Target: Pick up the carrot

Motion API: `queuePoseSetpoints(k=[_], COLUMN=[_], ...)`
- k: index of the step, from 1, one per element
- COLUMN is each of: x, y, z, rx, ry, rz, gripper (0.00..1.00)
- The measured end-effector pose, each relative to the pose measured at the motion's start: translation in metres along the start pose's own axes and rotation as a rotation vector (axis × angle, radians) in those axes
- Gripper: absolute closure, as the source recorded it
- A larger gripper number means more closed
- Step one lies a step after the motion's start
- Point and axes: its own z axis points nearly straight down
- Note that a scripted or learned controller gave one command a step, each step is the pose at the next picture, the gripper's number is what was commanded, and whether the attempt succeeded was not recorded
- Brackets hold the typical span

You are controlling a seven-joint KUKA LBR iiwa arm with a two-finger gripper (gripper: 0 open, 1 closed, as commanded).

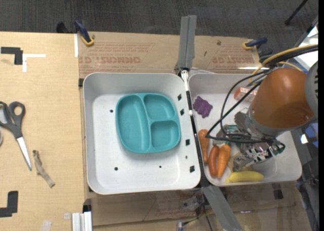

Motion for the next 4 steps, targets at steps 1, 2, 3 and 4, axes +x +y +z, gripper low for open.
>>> queuePoseSetpoints(k=[1,2,3,4], x=[0.0021,0.0025,0.0067,0.0092], y=[0.0091,0.0062,0.0048,0.0038], z=[-0.0005,0.0001,-0.001,-0.0011], rx=[0.008,0.005,0.009,0.009], ry=[-0.011,-0.008,-0.014,-0.016], rz=[-0.023,-0.019,0.041,0.023], gripper=[0.0,0.0,0.0,0.0])
